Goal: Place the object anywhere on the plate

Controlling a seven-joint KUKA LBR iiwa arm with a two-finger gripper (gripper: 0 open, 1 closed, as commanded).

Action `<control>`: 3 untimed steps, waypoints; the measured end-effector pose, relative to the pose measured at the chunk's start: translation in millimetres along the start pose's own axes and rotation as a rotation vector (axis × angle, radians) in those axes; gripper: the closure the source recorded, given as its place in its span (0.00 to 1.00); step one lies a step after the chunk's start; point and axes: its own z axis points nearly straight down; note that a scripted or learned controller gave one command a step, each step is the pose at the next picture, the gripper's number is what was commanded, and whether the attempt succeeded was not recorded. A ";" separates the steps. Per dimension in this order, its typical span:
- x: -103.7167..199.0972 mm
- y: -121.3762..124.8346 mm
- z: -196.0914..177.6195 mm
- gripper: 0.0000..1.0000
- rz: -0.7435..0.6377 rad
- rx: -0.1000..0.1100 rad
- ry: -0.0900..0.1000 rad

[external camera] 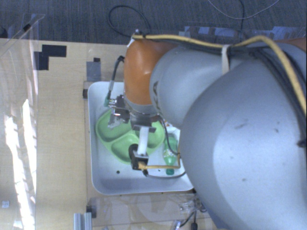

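**Beside the green plate [106, 128], a small clear bottle [169, 153]**

At the left part of the white bin [101, 176] the plate lies flat on the floor. It looks like smooth moulded plastic, with rounded lobes and shallow hollows. Over its middle hangs the gripper [125, 119], under the orange band of the grey arm [230, 128]. Whether it is released or clenched I cannot tell, because the wrist hides it.

Just right of the plate, partly under the arm, is what I take for the object: a small transparent bottle with a green cap. It seems to lie on its side on the bin floor.

I judge it light, thin-walled and a little slippery. It may roll away or dent under pressure. A hold across the middle of the body seems safest, not on the cap.
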 end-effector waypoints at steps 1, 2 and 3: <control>-11.5 67.5 78.4 0.00 0.004 -0.017 0.005; -55.7 76.4 77.5 0.00 0.137 -0.031 0.024; -55.8 76.5 77.6 0.00 0.137 -0.032 0.023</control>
